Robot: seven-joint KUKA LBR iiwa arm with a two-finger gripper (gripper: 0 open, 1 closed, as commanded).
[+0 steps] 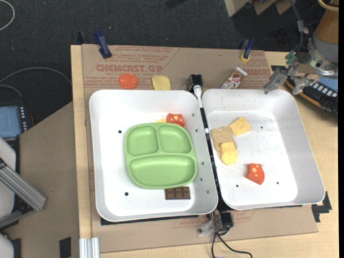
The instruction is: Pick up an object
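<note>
The right bin holds a yellow block, a tan slab, a yellow waffle-like piece and a red strawberry-shaped toy. In the left bin a green divided plate lies in the middle. A red toy sits at the plate's far edge and a brown chocolate bar at its near edge. My gripper hangs over the far right corner of the right bin, open, with nothing between its fingers, well away from all the objects.
Behind the bins on the cardboard lie an orange disc, a pale yellow piece, a black marker and a small packet. Blue clamps hold the cardboard's far edge. The bins' rims meet along the middle.
</note>
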